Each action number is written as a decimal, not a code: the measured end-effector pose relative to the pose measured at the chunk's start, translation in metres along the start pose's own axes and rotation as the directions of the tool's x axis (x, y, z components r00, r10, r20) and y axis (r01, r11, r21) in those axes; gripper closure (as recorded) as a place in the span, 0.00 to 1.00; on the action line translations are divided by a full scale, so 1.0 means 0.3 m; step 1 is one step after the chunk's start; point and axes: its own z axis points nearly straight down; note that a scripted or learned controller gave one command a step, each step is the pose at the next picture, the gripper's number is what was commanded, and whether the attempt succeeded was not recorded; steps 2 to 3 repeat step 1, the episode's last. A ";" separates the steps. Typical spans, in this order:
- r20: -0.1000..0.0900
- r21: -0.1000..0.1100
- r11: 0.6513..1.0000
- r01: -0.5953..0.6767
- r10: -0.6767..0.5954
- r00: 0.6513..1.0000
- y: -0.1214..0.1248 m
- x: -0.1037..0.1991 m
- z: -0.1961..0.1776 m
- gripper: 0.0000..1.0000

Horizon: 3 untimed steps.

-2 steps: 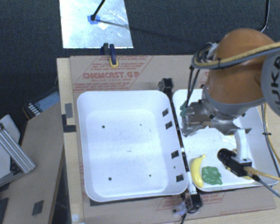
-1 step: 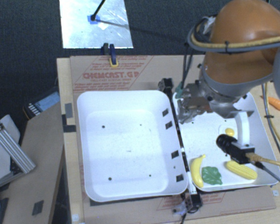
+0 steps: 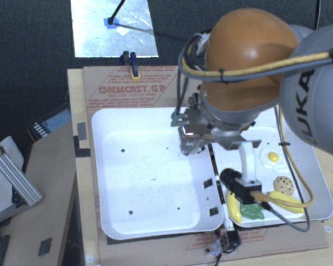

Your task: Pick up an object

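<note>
Arm hanging over the divide between two white bins.
The jaws [image 3: 190, 135] are sitting low over the left bin [image 3: 146, 170] (their state I cannot tell); a fried egg [image 3: 272, 158], cookie [image 3: 283, 184], banana [image 3: 285, 200] and green piece [image 3: 252, 211] are lying in the right bin [image 3: 323, 204].

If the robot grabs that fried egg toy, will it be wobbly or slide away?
The fried egg looks flat and thin, so the fingers would probably struggle to get under it. It looks smooth and shiny, so it may slip along the white bin if nudged. Being flat, it likely won't roll, unlike the banana nearby.
</note>
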 end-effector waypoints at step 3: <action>0.003 -0.001 1.000 -0.015 0.015 1.000 0.002 -0.209 0.063 1.00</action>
